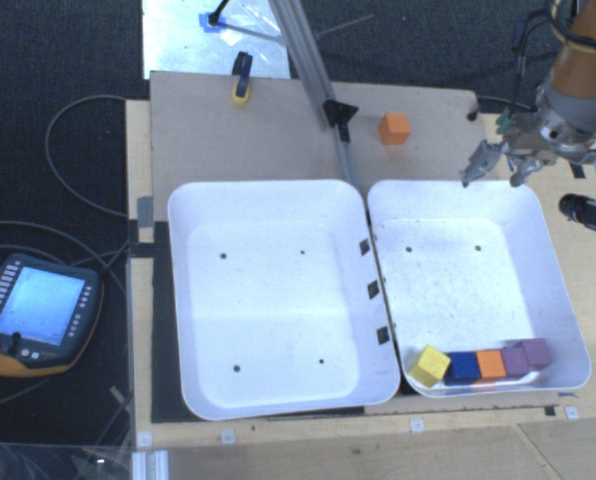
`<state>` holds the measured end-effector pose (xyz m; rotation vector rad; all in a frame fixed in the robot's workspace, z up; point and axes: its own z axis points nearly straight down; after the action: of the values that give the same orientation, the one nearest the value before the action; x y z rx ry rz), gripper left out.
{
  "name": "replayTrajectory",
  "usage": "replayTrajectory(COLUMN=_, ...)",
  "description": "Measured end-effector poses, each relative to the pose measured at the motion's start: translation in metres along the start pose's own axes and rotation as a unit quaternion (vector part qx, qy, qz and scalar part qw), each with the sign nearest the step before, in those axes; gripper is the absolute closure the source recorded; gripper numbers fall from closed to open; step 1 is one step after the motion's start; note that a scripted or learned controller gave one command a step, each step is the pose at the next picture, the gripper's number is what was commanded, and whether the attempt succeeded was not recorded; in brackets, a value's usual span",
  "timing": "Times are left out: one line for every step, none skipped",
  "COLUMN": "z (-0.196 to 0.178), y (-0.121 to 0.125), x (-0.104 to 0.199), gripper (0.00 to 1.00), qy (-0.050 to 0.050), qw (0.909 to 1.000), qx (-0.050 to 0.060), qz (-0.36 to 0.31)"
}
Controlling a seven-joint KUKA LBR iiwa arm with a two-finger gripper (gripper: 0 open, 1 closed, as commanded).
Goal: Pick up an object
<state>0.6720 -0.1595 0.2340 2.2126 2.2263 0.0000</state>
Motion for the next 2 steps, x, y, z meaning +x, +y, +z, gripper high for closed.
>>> replayTrajectory(z=0.107, y=-0.054, x=-0.001, gripper=0.00, qy=0.002, qw=1.0000, qx=0.005, qz=0.003)
replayTrajectory(z=0.146, y=-0.116, x=0.050, gripper=0.00, qy=0.003, qw=1.0000, qx=0.005, qz=0.002)
